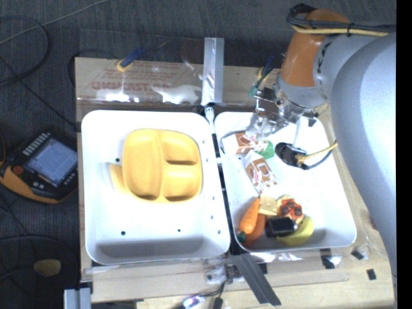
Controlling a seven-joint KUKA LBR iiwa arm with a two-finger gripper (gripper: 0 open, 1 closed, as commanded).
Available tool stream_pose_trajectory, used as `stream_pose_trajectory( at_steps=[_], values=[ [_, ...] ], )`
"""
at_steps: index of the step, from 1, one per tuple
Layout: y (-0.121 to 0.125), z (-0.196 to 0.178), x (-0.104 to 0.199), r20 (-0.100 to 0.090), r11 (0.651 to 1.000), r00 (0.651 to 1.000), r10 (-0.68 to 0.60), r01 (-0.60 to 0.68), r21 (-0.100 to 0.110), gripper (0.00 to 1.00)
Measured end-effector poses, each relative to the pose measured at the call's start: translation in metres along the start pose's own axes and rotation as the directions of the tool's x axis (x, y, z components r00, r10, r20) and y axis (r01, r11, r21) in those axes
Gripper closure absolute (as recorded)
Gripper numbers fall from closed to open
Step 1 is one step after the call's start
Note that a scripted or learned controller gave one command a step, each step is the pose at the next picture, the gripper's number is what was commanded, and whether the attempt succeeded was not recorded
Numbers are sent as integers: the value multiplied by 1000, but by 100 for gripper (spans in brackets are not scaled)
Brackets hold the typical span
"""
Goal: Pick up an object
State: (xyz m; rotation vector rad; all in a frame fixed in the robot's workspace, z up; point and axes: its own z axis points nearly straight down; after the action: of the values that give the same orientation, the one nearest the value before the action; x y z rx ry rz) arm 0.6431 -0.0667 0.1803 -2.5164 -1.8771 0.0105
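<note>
Nearest the camera, in the front corner of the right bin [335,192], lies a cluster: a carrot [250,217] standing on a slant with its long axis running front to back, a small black block [280,226] touching a yellow banana-like piece [299,234], and a patterned item [290,206] just behind them. Further in, a printed carton [261,171] lies on the bin floor, its long axis angled from the near right toward the far left. Behind it a second printed carton [244,141] and a green piece [266,150] sit together. The gripper [265,122] hangs directly over these, at the far end of the right bin (its fingers are lost against the clutter, so I cannot tell whether they are spread or closed, and nothing is visibly held). Judgement: the nearest candidate lies just below and slightly toward the camera from the gripper. The left bin [96,172] holds a yellow divided tray [161,165], well apart.
</note>
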Motion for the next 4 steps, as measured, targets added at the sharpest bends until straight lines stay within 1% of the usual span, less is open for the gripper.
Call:
stream_pose_trajectory(
  at_steps=[1,2,3,4],
  values=[
    [-39,-28,-36,1,950,950,-312,312,-2,100],
    [-53,-59,-73,-2,976,976,-220,220,-2,100],
    [-53,-59,-73,-2,976,976,-220,220,-2,0],
    [-54,80,-48,-3,989,989,-149,149,0,0]
  ],
)
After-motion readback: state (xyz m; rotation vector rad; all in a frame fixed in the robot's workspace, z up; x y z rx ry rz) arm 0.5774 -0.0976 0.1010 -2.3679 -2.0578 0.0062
